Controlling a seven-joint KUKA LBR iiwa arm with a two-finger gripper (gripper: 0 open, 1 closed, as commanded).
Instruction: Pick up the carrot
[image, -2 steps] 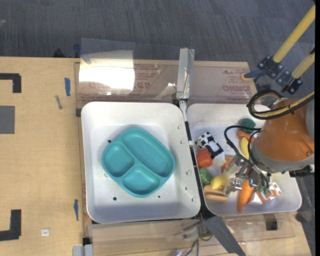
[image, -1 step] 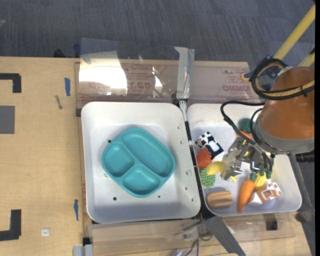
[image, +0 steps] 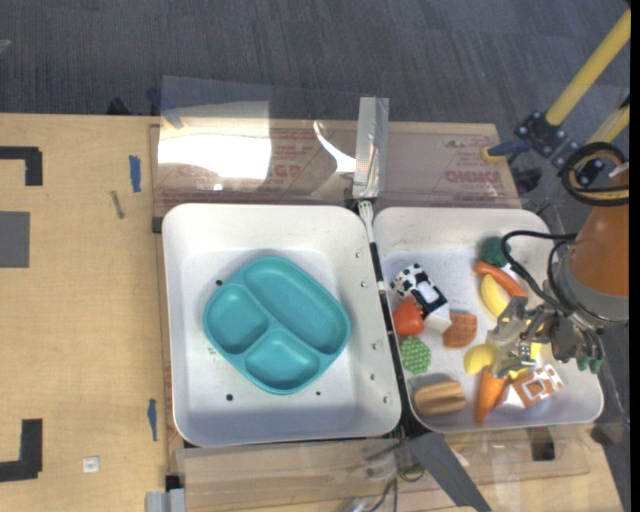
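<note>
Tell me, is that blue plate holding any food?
Empty: the blue plate shows bare compartments; the toy food, carrot included, lies in the right bin.

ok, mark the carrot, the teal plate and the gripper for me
carrot (image: 487, 392): camera view, on the middle of its orange body.
teal plate (image: 235, 318): camera view, on the floor of its left compartment.
gripper (image: 520, 338): camera view, midway between its fingertips, above the carrot.
</note>
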